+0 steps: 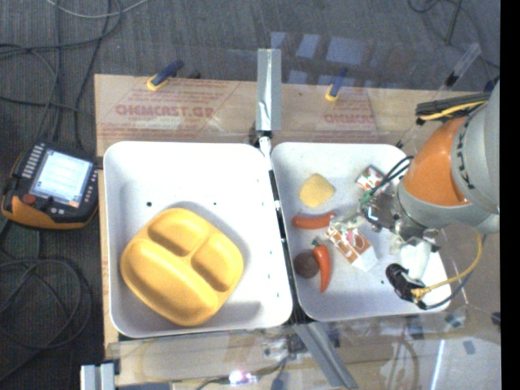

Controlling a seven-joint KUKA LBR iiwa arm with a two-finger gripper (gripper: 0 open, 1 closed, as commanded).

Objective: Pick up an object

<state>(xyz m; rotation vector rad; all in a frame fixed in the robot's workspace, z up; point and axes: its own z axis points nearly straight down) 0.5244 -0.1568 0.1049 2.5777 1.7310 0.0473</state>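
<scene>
Arm over the right bin, nothing picked yet

The gripper (pixel 375 211) hung low at the right bin's (pixel 341 307) three o'clock, beside a small packet (pixel 349 240), probably lining up a pick; its grip could not be told. Toward nine o'clock lay a yellow lump (pixel 316 190), sausage (pixel 313 221) and chili (pixel 323 265). The left bin (pixel 130 161) held a yellow divided tray (pixel 183 265).

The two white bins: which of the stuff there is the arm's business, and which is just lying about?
For the job:
gripper
small packet
red pepper
sausage
yellow lump
dark round piece

Lying about:
yellow divided tray in the left bin
handheld controller
floor cables
</scene>
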